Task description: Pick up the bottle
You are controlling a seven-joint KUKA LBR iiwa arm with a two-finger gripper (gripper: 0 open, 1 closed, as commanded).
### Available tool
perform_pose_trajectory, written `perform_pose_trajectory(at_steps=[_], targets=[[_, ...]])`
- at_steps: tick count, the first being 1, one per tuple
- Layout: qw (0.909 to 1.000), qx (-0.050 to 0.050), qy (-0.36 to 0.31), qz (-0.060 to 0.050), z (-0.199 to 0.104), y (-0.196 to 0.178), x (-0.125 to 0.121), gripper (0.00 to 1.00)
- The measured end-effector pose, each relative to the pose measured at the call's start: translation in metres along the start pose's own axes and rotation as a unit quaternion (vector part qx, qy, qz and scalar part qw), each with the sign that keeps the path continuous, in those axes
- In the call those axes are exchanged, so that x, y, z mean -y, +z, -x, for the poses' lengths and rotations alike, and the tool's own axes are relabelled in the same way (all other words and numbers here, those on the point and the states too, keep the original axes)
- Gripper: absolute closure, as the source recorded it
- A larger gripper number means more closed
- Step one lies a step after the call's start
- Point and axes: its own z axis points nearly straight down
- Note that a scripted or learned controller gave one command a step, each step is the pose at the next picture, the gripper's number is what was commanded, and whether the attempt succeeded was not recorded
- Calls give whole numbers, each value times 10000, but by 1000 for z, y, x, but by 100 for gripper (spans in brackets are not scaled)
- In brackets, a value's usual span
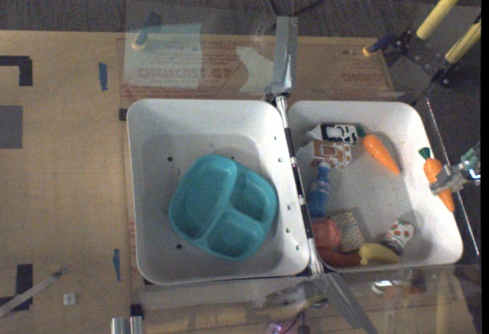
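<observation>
Two shallow white plastic bins sit side by side on the bench. The left bin (145,172) holds a teal plastic divided plate (222,206). In the right bin (416,122), a small blue plastic bottle (318,190) lies against the left wall, below a small carton (331,150). Right of the bottle lies an orange toy carrot (380,154); below it rests a yellow toy banana (379,253). The metal gripper (458,176) hovers at that bin's right rim, beside a second carrot (437,176).

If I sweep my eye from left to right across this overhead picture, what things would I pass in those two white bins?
Teal plastic divided plate in the left white bin → small blue bottle by the right white bin's left wall → orange toy carrot → second orange carrot at the right wall → the arm's pincer.
</observation>
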Motion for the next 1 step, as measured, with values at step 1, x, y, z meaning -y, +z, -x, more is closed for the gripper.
perform_pose_trajectory(at_steps=[1], targets=[[9749, 28, -2226, 28, 1, -96, 0, 100]])
